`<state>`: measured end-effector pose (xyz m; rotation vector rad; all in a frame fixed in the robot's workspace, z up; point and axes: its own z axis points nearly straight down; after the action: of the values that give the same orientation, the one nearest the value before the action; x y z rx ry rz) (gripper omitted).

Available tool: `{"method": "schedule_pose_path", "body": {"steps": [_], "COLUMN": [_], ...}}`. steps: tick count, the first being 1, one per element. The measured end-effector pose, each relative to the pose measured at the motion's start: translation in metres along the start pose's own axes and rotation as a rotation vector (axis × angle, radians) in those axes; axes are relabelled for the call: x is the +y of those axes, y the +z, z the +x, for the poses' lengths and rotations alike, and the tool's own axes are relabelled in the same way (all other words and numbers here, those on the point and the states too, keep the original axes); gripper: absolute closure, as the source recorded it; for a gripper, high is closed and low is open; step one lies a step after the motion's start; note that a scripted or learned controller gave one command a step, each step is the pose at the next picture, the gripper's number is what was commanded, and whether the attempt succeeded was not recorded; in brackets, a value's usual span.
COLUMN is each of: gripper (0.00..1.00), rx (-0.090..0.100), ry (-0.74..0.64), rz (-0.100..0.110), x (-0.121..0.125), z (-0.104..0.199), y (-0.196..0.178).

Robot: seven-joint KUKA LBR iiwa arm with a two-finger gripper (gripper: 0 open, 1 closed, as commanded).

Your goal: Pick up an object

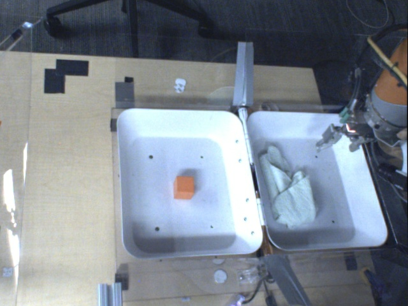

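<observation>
An orange cube (184, 187) lies on the floor of the left bin (134, 171), near its middle. A crumpled pale green cloth (290, 187) lies in the right bin (357, 228), close to the divider. My gripper (340, 139) hangs over the far right part of the right bin, up and to the right of the cloth and apart from it. Its two fingers are spread, with nothing between them.
A grey metal bar (243, 75) runs back from the joint between the bins. Black tape patches (64, 74) mark the wooden bench at the far left. A chair base (127, 5) stands on the dark floor behind the bench.
</observation>
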<state>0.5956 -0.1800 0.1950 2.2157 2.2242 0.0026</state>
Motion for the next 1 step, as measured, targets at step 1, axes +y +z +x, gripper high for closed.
{"method": "schedule_pose_path", "body": {"steps": [1], "gripper": [0.00], "rx": [-0.001], "ry": [0.084], "rz": [-0.003], "x": [-0.0022], "z": [0.0352], "y": [-0.0749]}}
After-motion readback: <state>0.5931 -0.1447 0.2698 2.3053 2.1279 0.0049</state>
